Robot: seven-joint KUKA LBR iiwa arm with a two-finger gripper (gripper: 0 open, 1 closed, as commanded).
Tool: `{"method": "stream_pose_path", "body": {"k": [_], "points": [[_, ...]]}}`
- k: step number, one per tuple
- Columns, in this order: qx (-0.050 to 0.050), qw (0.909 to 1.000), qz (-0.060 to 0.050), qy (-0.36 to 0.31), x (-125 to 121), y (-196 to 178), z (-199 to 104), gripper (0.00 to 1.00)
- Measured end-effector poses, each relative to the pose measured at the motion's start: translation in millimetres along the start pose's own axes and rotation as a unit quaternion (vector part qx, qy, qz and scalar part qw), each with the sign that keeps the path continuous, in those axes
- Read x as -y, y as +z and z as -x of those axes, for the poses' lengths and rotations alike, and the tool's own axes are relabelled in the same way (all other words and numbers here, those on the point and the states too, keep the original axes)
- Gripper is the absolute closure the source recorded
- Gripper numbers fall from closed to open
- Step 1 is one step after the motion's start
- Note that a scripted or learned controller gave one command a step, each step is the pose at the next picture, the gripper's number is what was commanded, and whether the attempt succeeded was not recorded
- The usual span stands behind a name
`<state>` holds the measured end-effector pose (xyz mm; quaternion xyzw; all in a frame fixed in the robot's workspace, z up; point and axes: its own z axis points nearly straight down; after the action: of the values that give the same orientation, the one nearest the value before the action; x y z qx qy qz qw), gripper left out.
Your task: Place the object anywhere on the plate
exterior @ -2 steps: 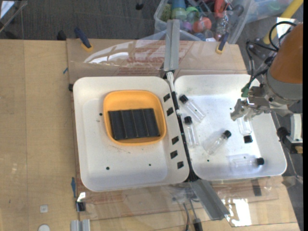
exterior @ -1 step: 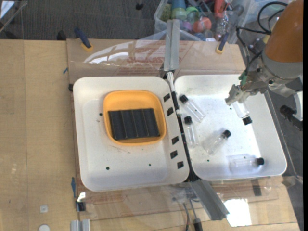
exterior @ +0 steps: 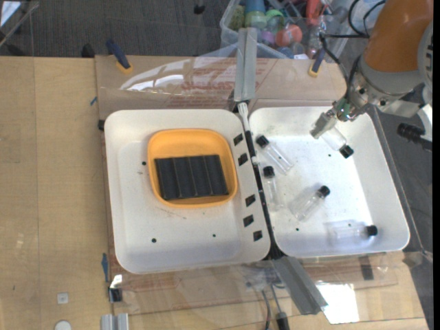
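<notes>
An orange plate (exterior: 159, 148) lies in the left white bin (exterior: 130, 246) and carries a black ridged block (exterior: 191, 177). Several clear vials with black caps are scattered in the right bin (exterior: 395, 205): one (exterior: 274, 157) near the divider, one (exterior: 309, 201) in the middle, one (exterior: 350, 232) at the front right. Another vial (exterior: 339, 145) lies at the back, just under my gripper (exterior: 327, 122). The gripper hangs low over the right bin's back part, beside that vial. I see nothing held in it.
A metal divider strip (exterior: 245, 67) runs between the bins, with black clips (exterior: 249, 199) along the left bin's edge. A clear tub of colourful toys (exterior: 289, 12) stands behind the bins. The arm's orange band (exterior: 405, 26) is over the right bin's back corner.
</notes>
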<state>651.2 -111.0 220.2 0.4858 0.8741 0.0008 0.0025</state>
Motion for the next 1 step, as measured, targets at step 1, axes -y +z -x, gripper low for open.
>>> {"method": "stream_pose_path", "body": {"k": [1], "points": [[0.001,0.9890,0.001,-0.148,-15.3,-22.9,7.8,1.00]]}}
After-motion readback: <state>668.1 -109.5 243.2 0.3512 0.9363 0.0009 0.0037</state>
